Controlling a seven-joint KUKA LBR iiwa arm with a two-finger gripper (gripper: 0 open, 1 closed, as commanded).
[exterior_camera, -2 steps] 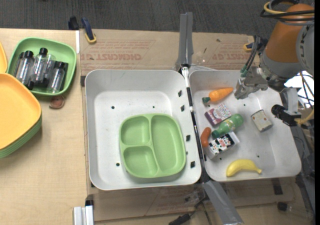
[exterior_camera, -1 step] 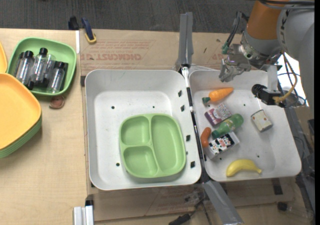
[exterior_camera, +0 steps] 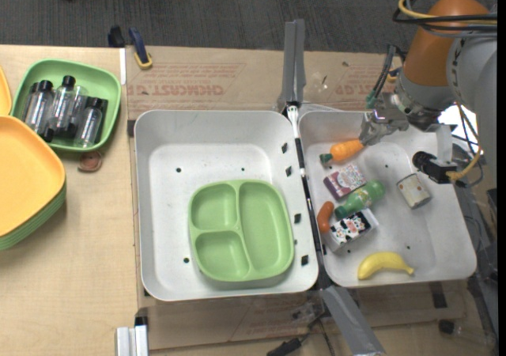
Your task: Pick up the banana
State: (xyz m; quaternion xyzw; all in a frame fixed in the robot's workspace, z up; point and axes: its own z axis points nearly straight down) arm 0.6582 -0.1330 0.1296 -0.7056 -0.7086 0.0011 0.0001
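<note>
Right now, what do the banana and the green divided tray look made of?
Banana: likely plastic toy fruit; uniform yellow, smooth, slight sheen, no blemishes. Green divided tray: looks like molded plastic, matte; single even colour, rounded compartment walls. Neither is certain from this view.

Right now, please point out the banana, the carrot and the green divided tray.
banana (exterior_camera: 385, 265): camera view, middle of its curve.
carrot (exterior_camera: 346, 149): camera view, orange body.
green divided tray (exterior_camera: 240, 231): camera view, centre ridge.
</note>
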